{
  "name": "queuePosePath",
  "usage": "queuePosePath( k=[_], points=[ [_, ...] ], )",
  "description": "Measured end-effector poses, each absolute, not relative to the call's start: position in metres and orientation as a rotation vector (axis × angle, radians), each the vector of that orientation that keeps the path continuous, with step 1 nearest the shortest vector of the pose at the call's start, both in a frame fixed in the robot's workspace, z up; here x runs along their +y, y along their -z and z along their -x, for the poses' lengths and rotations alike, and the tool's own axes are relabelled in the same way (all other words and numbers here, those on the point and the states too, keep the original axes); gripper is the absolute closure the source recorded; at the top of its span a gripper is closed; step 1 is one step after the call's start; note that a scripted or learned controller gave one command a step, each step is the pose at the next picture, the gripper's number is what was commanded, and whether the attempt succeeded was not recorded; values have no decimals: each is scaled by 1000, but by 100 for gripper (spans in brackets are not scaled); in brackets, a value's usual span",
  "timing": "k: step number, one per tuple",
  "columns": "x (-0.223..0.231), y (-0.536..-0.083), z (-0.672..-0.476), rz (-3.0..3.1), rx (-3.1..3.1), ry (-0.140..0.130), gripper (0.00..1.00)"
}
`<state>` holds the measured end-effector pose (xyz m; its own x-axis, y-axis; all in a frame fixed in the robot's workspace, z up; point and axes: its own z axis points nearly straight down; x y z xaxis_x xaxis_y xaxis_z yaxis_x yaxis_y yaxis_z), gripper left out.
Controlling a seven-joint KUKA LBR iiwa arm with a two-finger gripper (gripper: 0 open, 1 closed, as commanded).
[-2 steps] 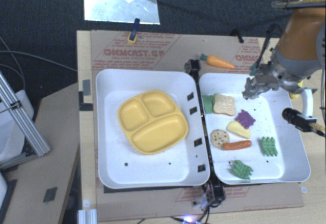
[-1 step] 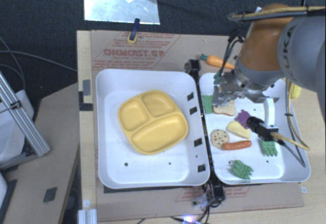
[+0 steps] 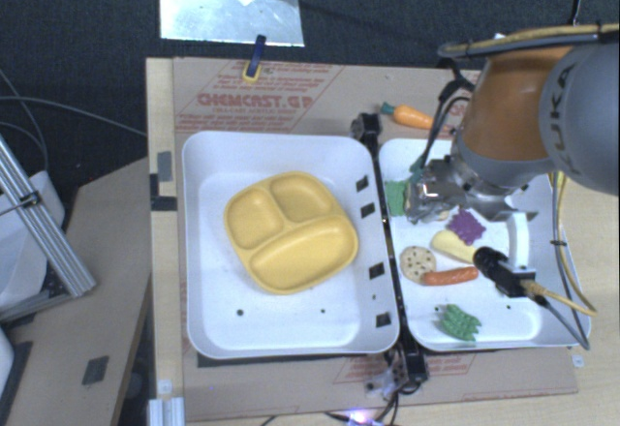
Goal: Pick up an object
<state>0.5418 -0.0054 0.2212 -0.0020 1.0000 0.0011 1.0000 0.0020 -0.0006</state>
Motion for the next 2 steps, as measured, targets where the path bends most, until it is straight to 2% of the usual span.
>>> queuePosePath(
  k=[1, 2],
  points=[
    [-20, -313, -516, 2224, -2230, 12, 100],
    [9, -341, -500, 2215, -2232, 8, 100]
  ],
)
